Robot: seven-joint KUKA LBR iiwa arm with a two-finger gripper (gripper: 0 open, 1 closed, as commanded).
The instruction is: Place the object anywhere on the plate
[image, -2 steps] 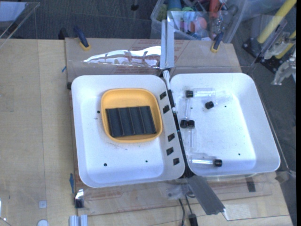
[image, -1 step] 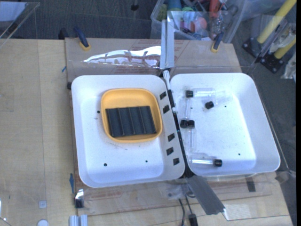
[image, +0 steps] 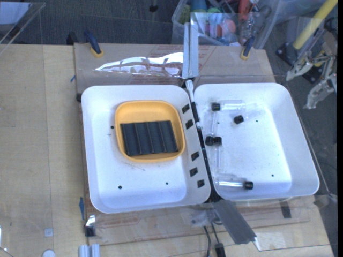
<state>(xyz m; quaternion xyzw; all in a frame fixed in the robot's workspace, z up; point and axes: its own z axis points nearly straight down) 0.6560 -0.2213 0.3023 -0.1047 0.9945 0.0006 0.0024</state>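
Lower edge: grey flat metal piece [image: 236, 225] lies at bottom centre, just below the seam between the two bins, with dark cables beside it.
Bench: pale wooden surface [image: 37, 143] carries both bins side by side.
Left bin: white, shallow [image: 139, 194]; occupies centre left of the frame.
Plate: yellow, rounded-square plate [image: 124, 113] sits in the upper half of the left bin, flat on its floor.
Object: dark ridged block [image: 148, 137] lies flat on the plate, inside its rim, slightly toward the plate's lower edge; its ridges run top to bottom in the frame.
Right bin: white, shallow [image: 278, 143]; occupies centre right.
Right bin contents: clear tubes with black caps along its left side, one [image: 234, 184] lying near the lower rim, another [image: 228, 106] near the upper rim; loose black caps between them.
Seam: row of small black clips [image: 193, 143] along the shared edge of the bins.
Upper frame: clear tub of coloured items [image: 230, 9] at top centre; crumpled clear film [image: 144, 64] above the left bin; blue-handled clamp [image: 94, 44] at upper left.
Jaws: state cannot be told.
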